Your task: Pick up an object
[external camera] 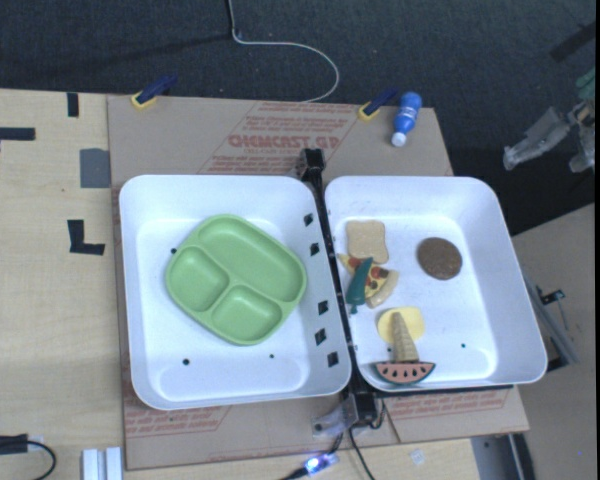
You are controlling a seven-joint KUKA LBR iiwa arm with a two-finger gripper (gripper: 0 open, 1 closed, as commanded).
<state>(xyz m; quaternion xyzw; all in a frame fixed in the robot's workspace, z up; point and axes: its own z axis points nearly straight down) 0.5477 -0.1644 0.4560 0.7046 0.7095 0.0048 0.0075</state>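
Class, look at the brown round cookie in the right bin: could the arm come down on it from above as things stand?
Probably yes. The cookie lies flat on the bare floor of the right bin, apart from the toast slice and the other food pieces, with nothing over it. The gripper is off beyond the bin's right corner.

At the right edge, you see the gripper [565, 138] blurred and cut off by the frame; its fingers cannot be made out. In the right bin [480, 200], a teal item [357, 284] lies across a pizza slice [380, 286], hiding part of it. A cable [280, 40] runs off the top edge.
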